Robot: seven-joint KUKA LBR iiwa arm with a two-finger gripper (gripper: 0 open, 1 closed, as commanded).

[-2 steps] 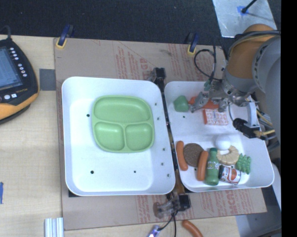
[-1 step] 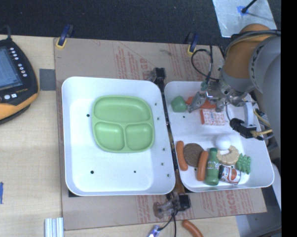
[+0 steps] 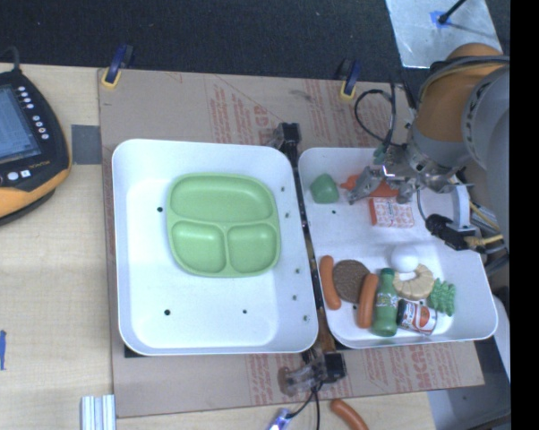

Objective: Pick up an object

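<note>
At the near edge of the wooden worktop (image 3: 46, 330) an orange sausage-shaped toy (image 3: 350, 413) lies outside the bins. Just beyond, in the right-hand shallow white bin (image 3: 341, 330), a cluster sits along the near wall: a red-and-white can (image 3: 419, 318), a dark green bottle (image 3: 385, 305), an orange toy hot dog (image 3: 368, 299), a brown round patty (image 3: 348, 279), a slim orange sausage (image 3: 328, 282), a white egg-like ball (image 3: 404, 261) and a tan pretzel-like piece (image 3: 418, 282). The left-hand shallow white bin (image 3: 135, 321) carries a pale green three-compartment plastic plate (image 3: 224, 223). Farther back in the right bin lie a red-and-white printed packet (image 3: 391, 211) and a small green rounded block (image 3: 324, 188). The grey arm with its orange band (image 3: 457, 97) reaches in from the right and bends down over that far part, its claw (image 3: 377, 184) low, just beside the packet's far edge; whether the claw is apart or together I cannot tell.
</note>
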